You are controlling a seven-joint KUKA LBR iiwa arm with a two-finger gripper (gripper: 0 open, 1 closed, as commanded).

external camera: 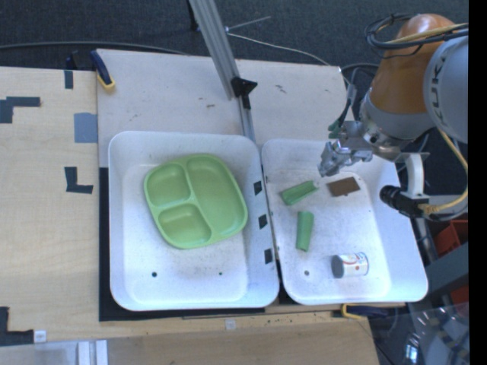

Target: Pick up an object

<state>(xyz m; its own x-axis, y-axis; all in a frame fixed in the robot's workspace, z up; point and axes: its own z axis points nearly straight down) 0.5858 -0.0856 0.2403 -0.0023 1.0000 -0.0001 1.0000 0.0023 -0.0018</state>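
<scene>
The right bin [396, 249] holds a green block [298, 192] near its upper left, a green cylinder [304, 230] below it, a flat brown piece [344, 186] to the right, and a small white can with a red label [350, 265] lying near the front. My gripper [332, 163] hangs over the upper part of the right bin, just above and left of the brown piece. I see nothing between its fingertips, and how far apart they stand is too small to make out.
The left bin [129, 272] carries a green divided plate [195, 200]. A slanted metal pole [221, 40] crosses the bench above the gap between the bins. Cables and a black fitting [399, 198] sit off the right bin's edge.
</scene>
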